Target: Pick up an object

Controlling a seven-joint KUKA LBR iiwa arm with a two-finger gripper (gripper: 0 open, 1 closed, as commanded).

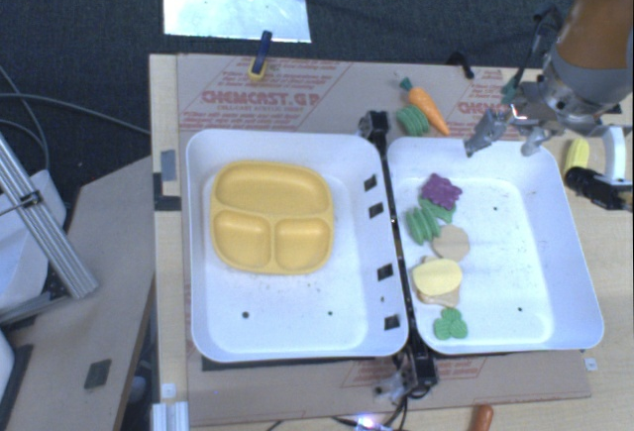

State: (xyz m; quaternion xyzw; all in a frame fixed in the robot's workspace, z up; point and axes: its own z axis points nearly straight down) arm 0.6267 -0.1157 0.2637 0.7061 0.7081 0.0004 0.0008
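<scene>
I saw the end effector (504, 134) with prongs apparently apart, empty, over the right bin's (565, 221) far rim. Toy foods (439, 241) clustered tightly; risk of nudging neighbours, missing grasp.

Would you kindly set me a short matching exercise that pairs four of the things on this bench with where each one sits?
Things:
1. yellow divided plate
2. purple toy grapes
3. toy carrot
4. gripper

Places:
A. on the cardboard behind the bins
B. in the left bin
C. above the far edge of the right bin
D. in the right bin, far end of the row of toy food

Pairs: 1-B, 2-D, 3-A, 4-C
</scene>
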